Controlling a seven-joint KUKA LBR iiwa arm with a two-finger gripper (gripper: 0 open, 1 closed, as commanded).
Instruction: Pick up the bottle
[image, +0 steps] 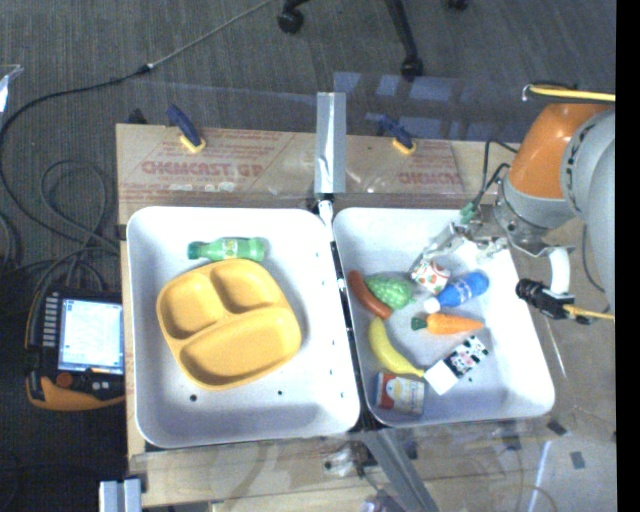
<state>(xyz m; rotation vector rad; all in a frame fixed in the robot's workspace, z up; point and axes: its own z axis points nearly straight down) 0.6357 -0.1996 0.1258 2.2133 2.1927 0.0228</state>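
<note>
Camera view: 1 green bottle (227, 248), 1 yellow tray (230, 322), approx 7 items right bin (535, 385)

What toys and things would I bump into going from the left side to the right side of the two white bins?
Yellow tray → hot dog → banana → carrot → blue bottle → gripper

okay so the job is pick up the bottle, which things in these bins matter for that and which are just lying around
Belongs to the job:
green bottle, left bin, beside the yellow tray
blue bottle, right bin (task doesn't say which)
gripper, above the right bin

Just lying about:
yellow tray
banana
carrot
can
black-and-white carton
</note>
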